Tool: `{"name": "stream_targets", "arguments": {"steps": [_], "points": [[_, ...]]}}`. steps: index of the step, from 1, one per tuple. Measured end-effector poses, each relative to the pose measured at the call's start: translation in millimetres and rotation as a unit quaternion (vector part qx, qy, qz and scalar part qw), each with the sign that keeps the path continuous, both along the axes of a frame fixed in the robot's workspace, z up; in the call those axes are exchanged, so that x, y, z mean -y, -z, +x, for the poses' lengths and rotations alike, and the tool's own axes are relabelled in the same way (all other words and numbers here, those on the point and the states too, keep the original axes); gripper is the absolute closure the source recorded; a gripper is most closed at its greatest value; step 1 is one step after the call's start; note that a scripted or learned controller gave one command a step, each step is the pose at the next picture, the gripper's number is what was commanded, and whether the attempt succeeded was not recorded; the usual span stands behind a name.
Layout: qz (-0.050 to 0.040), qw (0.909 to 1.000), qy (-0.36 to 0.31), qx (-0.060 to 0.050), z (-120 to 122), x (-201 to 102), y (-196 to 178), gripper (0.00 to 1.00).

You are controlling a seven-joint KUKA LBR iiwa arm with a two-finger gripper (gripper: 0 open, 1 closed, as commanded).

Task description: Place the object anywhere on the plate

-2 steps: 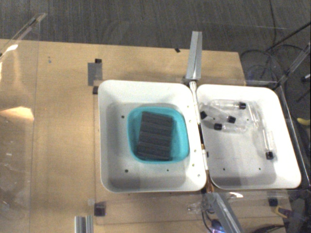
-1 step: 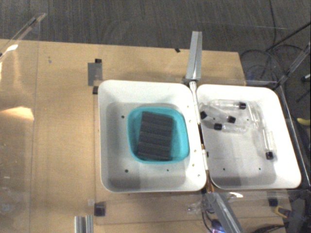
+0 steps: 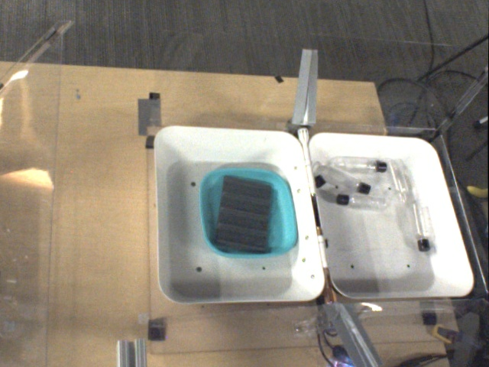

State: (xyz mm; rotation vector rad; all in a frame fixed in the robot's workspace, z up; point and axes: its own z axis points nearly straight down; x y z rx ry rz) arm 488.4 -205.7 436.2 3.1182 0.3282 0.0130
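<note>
We can't count the clear tubes in the right bin: their see-through bodies blur into the white floor, only black caps read clearly. The dark ridged block hides most of the teal plate floor; its material is too blurred to tell. Cables upper right run off the picture's edge. Small metal parts at bottom centre are cut off and unclear.

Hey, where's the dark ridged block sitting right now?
In the camera view, the dark ridged block lies on the teal plate in the middle of the left bin, apart from the clear tubes in the right bin.
</note>
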Motion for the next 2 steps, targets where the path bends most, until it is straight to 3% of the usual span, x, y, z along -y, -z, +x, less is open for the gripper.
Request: {"name": "stream_targets", "arguments": {"steps": [2], "points": [[0.0, 1.0, 0.0, 0.0, 0.0, 0.0, 0.0, 0.0]]}}
